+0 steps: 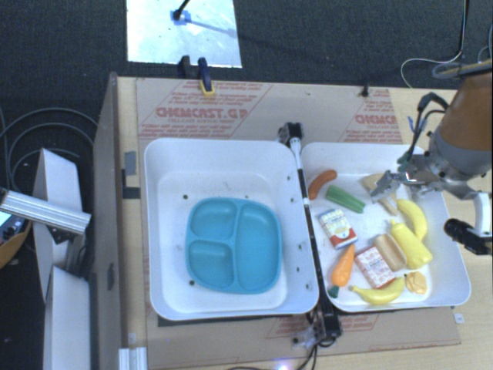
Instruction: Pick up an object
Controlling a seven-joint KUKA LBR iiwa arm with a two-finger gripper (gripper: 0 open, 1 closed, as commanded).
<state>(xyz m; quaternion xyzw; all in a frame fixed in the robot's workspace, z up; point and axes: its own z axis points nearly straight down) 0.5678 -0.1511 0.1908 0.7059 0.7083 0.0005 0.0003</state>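
At centre right of the camera view, the gripper (pixel 389 185) hovers over the right bin (pixel 454 287); whether it is wide or narrow cannot be told. Just beside it lies a yellow banana (pixel 414 216), among other toy foods. It looks light, stiff and smooth; grasp across its mid-body.

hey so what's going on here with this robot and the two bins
A grey and orange robot arm reaches in from the right, with its gripper low over the upper part of the right bin. That bin holds toy food: a sausage, a green piece, two bananas, a carrot, a hot dog and small packets. Nothing visibly sits between its fingers. The left bin holds a blue divided plate.
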